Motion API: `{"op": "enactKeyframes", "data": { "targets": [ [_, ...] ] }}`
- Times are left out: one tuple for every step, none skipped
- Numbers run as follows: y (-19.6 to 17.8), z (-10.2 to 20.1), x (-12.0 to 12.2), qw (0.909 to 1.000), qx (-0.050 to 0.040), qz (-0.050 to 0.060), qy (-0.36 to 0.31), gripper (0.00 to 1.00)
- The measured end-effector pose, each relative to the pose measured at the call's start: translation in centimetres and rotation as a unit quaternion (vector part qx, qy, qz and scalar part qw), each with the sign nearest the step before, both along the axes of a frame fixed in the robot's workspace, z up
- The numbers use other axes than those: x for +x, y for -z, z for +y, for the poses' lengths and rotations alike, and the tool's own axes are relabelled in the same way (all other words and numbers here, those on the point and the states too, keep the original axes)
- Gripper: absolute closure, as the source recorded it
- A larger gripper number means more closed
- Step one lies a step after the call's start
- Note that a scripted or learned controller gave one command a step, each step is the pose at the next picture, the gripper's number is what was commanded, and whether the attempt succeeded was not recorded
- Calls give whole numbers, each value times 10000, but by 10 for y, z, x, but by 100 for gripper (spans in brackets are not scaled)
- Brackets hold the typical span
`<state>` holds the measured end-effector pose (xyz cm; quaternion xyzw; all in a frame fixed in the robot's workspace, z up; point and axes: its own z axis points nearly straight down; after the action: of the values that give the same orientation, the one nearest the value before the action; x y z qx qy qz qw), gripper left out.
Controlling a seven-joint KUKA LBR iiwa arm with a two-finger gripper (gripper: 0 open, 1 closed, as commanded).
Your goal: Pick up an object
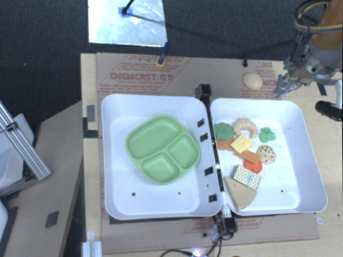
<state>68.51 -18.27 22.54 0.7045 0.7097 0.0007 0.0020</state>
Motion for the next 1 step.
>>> {"op": "enactKeyframes", "data": {
  "targets": [
    [-7, 47, -13, 10000, 8, 11, -4, 100]
  ]
}}
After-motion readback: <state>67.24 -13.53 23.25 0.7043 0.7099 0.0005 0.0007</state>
